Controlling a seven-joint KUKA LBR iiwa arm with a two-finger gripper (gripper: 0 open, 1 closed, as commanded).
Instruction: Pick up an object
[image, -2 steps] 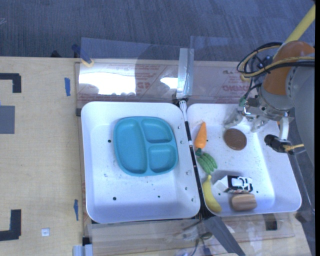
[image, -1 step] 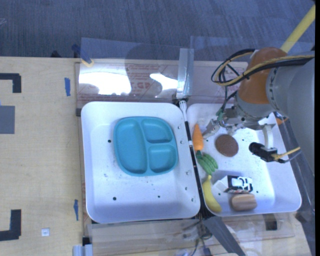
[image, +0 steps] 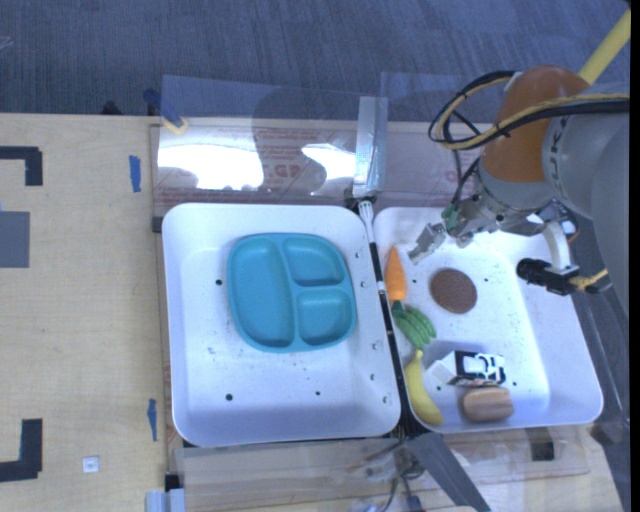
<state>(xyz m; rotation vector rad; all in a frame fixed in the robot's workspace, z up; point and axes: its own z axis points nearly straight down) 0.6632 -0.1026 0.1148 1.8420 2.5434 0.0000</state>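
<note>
In the right bin (image: 560, 345) lie an orange carrot (image: 396, 275), a round brown disc (image: 453, 290), a green leafy piece (image: 414, 325), a yellow banana (image: 420, 390), a black and white item (image: 478, 366) and a brown bun (image: 486, 403). My gripper (image: 445, 236) hovers over the far left part of this bin, just up and right of the carrot and above the brown disc. It is open, with nothing between its fingers.
The left bin (image: 200, 380) holds a blue divided plate (image: 291, 291). A raised divider (image: 380, 300) separates the two bins. The grey arm with its orange band (image: 525, 125) and yellow and black cables crosses the top right.
</note>
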